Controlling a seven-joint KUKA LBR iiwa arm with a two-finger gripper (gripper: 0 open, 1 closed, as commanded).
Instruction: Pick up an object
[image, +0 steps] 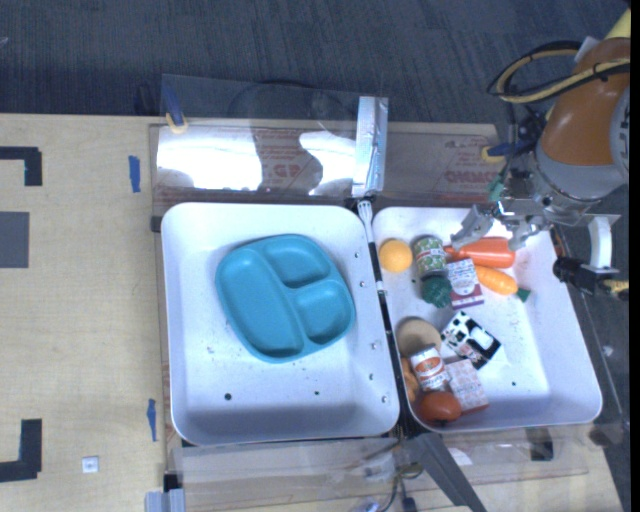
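Note:
My gripper (496, 230) hangs over the back of the right bin (560, 370), with its grey fingers (468, 228) spread open. Just below and between the fingertips lies a red-orange carrot (488, 253); I cannot tell if the fingers touch it. A second, lighter orange carrot (498, 281) lies beside it. Close by to the left are a small labelled packet (465, 281), a green can (429, 254) and a yellow-orange ball (395, 256).
Nearer the front of the right bin lie a black-and-white toy (470, 338), a brown bun (418, 331), a red-labelled can (428, 368), a red tomato (438, 406) and another packet (468, 386). The left bin (190, 380) holds a blue divided plate (285, 295).

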